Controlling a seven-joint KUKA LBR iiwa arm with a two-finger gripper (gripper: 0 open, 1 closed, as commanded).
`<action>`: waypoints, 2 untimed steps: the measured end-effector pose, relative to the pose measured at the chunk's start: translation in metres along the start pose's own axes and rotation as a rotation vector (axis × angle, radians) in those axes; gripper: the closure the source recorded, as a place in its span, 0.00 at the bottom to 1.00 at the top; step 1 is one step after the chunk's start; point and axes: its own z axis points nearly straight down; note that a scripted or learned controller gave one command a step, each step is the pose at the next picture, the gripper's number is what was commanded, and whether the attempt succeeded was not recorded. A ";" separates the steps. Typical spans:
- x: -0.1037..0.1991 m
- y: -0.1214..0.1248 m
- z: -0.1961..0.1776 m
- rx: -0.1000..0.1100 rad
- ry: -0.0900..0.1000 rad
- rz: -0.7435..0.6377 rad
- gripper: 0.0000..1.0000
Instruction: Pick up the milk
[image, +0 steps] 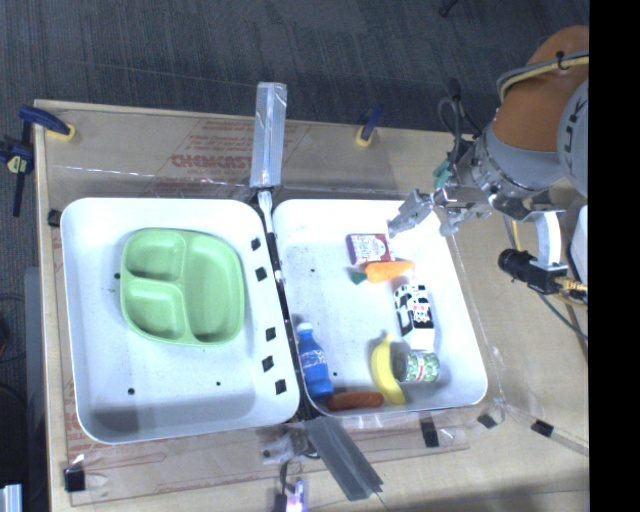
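Nothing lifted yet: the milk carton (414, 307) lay in the right bin (470, 385) beside the carrot (389, 269), while the gripper (420, 210) hovered at the far rim, jaws apart, holding nothing

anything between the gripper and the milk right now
Nothing stands squarely between them. The gripper hangs over the right bin's far rim; the milk lies nearer the camera. The carrot and purple box lie just left of that line, close enough to crowd a descent.
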 end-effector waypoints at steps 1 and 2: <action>0.000 0.000 0.000 0.000 0.000 0.000 0.00; -0.002 -0.065 0.081 0.000 0.000 -0.055 0.00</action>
